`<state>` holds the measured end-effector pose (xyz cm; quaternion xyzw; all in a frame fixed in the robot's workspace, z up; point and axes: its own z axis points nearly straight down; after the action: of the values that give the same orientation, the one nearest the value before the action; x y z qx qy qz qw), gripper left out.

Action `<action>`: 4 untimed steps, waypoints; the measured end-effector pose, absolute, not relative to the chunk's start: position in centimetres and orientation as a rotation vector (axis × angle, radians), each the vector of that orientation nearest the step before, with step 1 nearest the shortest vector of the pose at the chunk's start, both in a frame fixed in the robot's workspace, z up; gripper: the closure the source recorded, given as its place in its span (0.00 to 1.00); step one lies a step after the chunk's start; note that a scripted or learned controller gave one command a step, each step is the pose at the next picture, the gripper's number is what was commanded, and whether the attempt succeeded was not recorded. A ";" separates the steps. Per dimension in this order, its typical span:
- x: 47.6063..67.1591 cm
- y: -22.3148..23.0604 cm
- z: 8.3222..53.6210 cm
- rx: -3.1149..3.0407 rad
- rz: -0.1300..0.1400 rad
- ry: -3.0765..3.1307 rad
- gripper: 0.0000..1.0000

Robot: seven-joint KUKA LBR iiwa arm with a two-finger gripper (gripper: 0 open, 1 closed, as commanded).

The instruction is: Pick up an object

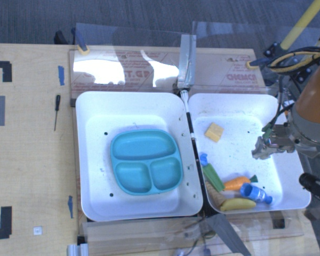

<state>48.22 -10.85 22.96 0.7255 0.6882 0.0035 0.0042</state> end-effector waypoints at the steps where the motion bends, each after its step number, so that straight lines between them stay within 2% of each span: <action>1: 48.0 -10.8 22.5 2.280 0.000 2.161 0.00; 2: 48.1 -4.2 30.4 2.165 0.007 2.272 0.00; 3: 53.3 -8.6 30.4 1.781 0.001 2.582 0.00; 4: 49.2 -2.2 18.1 2.062 -0.007 2.379 0.00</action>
<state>49.20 -2.23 18.14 0.6550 0.7557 -0.0022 -0.0032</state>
